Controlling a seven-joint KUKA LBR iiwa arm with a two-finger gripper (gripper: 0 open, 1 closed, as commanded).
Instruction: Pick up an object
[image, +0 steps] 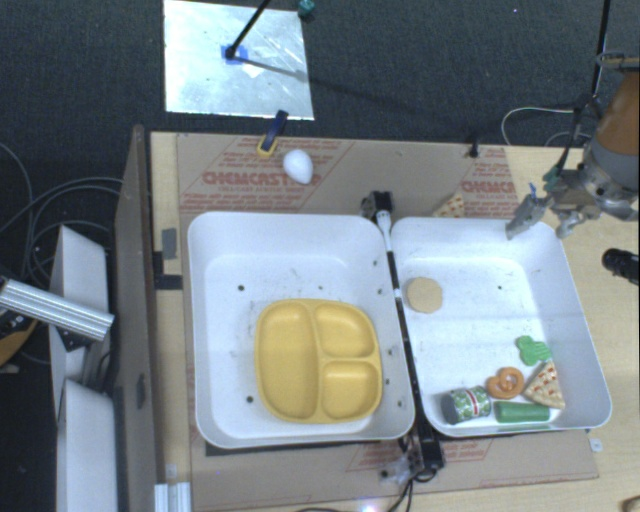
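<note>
i see 2 white bins side by side across the middle of the frame. the left bin holds a yellow divided tray with 3 compartments, lying flat in its lower centre. the right bin sits just beside it, and a dark divider strip runs between them.

the arm enters at the upper right of the frame. its gripper hangs over the upper right corner of the right bin, its 2 fingers spread apart with nothing between them.

in the right bin, a round tan cookie lies alone near the left wall, well apart from the other items. the remaining items cluster in the lower right corner: a small can on its side, a green bar just right of it along the lower wall, a pizza slice beside the right wall, a pretzel between the can and the slice, and a green leafy piece above them.

outside the bins, a white egg rests on the cardboard sheet in the upper centre, near a small yellow and blue clip.
</note>
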